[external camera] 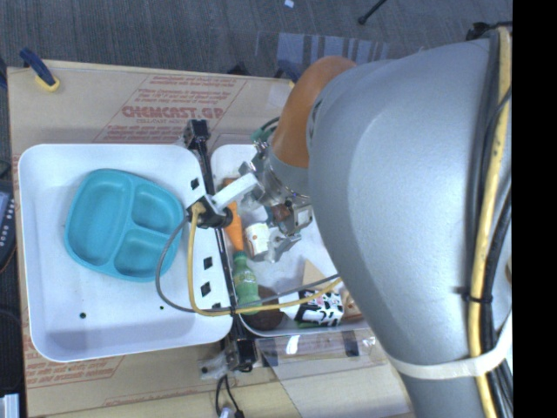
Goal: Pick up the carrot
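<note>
The carrot is a small orange piece lying along the left wall of the right bin, partly behind a cable. My gripper hangs low over the right bin, just to the right of the carrot, under the big grey arm. A pale, whitish object sits right at the gripper, and I cannot tell whether it is held. The arm hides most of the right bin.
A blue divided plate lies in the left bin. In the right bin, near its front, are a green bottle, a dark brown object and a black-and-white item. A yellow-and-black cable loops over the divider.
</note>
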Action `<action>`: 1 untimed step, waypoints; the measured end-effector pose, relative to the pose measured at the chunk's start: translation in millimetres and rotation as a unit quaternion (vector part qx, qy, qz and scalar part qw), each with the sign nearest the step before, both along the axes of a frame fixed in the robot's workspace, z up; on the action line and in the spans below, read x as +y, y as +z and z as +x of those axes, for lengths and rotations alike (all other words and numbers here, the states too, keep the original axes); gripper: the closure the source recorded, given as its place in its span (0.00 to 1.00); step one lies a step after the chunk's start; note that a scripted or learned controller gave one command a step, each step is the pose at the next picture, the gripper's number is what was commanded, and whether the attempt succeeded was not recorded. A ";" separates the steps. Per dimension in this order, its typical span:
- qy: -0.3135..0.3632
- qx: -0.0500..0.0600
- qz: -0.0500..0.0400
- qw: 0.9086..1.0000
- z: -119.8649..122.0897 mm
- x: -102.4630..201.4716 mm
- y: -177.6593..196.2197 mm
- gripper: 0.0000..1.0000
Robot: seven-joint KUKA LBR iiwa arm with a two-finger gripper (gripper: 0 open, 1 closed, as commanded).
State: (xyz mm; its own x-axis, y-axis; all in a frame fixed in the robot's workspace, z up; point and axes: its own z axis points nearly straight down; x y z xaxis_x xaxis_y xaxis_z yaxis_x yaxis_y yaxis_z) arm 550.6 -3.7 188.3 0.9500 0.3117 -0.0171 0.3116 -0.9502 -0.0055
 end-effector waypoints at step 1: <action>0.000 0.000 0.000 1.000 0.0 0.0 0.0 0.00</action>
State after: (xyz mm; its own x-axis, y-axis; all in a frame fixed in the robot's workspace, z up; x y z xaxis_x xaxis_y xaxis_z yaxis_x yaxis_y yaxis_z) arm 550.6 -3.7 188.3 0.9500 0.3117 -0.0171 0.3116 -0.9502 -0.0055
